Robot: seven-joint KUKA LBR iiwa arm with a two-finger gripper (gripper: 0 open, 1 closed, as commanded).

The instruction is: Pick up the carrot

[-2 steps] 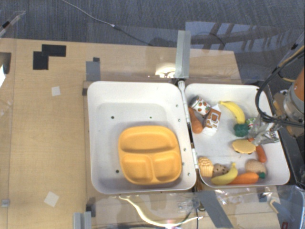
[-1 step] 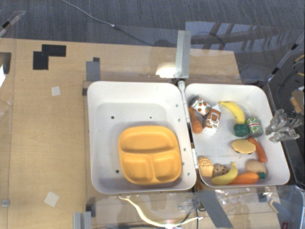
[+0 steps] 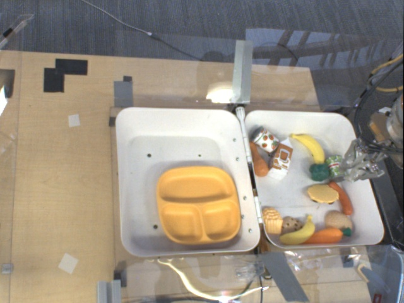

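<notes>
Tool (image 3: 361, 163) over right bin (image 3: 360, 126), carrot (image 3: 323, 236) inside

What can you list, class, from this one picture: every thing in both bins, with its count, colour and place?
Moulded plastic divided tray: one, yellow-orange, left white bin.
Toy bananas: two, yellow, one at the back of the right white bin, one at its front.
Toy carrot: one, orange, front of right bin.
Second orange tapered toy: one, by the divider.
Small cartons: two, white and brown, back left.
Broccoli-like toy: one, green, centre.
Sandwich-like toy: one, tan, centre.
Sausage-like toy: one, red-orange, right.
Gripper: one, grey metal, right bin's right edge.
</notes>
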